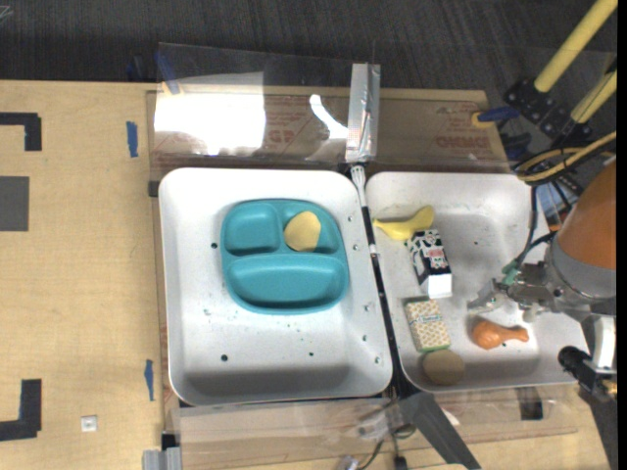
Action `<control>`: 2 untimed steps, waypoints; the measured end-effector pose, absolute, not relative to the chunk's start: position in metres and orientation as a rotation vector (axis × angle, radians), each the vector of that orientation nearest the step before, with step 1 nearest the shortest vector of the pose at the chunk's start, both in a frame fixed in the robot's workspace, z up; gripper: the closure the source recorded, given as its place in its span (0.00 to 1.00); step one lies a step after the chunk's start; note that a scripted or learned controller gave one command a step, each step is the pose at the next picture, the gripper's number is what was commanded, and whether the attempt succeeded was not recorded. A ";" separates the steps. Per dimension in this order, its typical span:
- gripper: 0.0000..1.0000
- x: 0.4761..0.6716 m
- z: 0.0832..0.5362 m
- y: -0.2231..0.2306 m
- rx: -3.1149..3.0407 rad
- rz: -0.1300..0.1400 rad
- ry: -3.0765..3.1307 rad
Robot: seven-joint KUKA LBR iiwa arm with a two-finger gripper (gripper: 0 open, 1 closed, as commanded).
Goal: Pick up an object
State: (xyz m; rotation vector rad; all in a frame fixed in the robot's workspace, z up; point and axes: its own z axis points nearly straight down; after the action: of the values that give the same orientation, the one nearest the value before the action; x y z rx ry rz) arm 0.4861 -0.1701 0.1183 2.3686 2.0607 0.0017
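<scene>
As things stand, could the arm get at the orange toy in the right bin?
Probably yes. The orange toy lies in the open near the right bin's near right corner, just below the gripper, with nothing on top; the brown lump sits apart.

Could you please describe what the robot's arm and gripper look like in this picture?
The arm enters from the right: a rounded grey body with a broad orange band above the wrist. The gripper is a pale metallic assembly with a small green spot by its tip and thin dark cables running up from it. Black fittings sit lower right.
</scene>
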 end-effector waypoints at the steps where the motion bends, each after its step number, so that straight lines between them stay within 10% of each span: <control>1: 0.00 0.480 0.087 -0.138 2.463 0.003 1.940; 2: 0.00 0.480 0.128 -0.133 2.419 0.002 2.002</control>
State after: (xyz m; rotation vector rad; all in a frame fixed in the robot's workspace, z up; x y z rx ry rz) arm 0.4800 -0.1332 0.1279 2.4188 2.0023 0.0024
